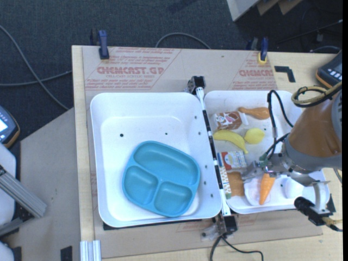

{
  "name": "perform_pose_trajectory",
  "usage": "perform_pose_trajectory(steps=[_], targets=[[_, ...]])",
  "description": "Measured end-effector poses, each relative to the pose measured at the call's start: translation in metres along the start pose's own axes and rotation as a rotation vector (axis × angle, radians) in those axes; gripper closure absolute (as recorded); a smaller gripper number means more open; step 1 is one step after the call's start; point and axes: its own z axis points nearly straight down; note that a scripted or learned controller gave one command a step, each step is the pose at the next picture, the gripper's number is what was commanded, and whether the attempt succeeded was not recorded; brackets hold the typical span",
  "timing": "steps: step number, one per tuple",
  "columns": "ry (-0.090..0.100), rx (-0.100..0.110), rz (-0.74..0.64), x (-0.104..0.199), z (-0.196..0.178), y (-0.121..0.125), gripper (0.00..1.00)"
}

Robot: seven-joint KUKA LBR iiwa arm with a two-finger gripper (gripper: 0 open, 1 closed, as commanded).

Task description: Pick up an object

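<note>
The right bin (283,98) holds several toy foods: a yellow banana (230,139), a lemon (254,136), a tan drumstick (254,112), a brown packet (228,120), a red and white packet (234,159), an orange-brown block (236,184) and an orange carrot (266,188). The carrot lies on a white item (252,192) at the bin's front. My gripper (265,169) hangs low over the front of this bin, right at the carrot's upper end. The arm's body hides the bin's right side.
The left bin (109,113) holds a blue three-compartment plate (161,177) toward its front. A black clip strip (209,140) runs along the seam between the bins. Cables loop near the arm at the right bin's back corner (274,105).
</note>
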Motion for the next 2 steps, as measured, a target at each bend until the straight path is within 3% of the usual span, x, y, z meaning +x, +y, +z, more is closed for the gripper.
perform_pose_trajectory(steps=[1,2], targets=[[-0.005,-0.003,0.005,-0.003,-0.009,0.001,1.00],[-0.002,-0.014,-0.010,0.095,-0.105,0.014,1.00]])
